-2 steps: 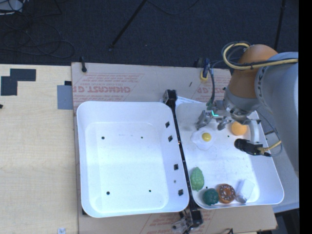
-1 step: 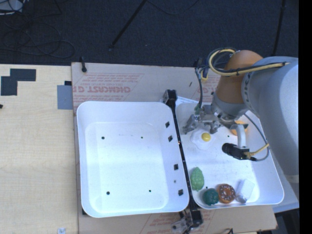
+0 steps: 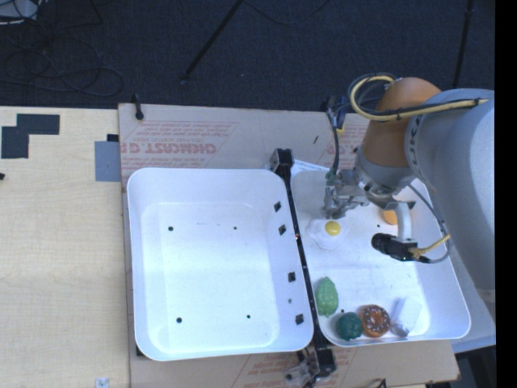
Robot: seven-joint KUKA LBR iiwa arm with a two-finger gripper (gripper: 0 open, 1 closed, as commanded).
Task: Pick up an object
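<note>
My gripper [image 3: 334, 207] hangs over the upper left part of the right bin [image 3: 440, 285], at the end of the grey arm with its orange band. Just below its tip lies a small yellow ball [image 3: 332, 229] on the bin floor, very close to the gripper or touching it. An orange object [image 3: 390, 216] peeks out from behind the wrist. Along the bin's near side lie a light green object [image 3: 326, 296], a dark teal ball [image 3: 349, 326], a brown sprinkled donut [image 3: 374, 320] and a white object [image 3: 407, 314].
The left bin [image 3: 149, 217] stands beside the right one, and a black divider with clips [image 3: 292, 245] runs between them. Cables loop off the wrist, with a black connector [image 3: 394, 246] hanging over the right bin. Cardboard lies under both bins.
</note>
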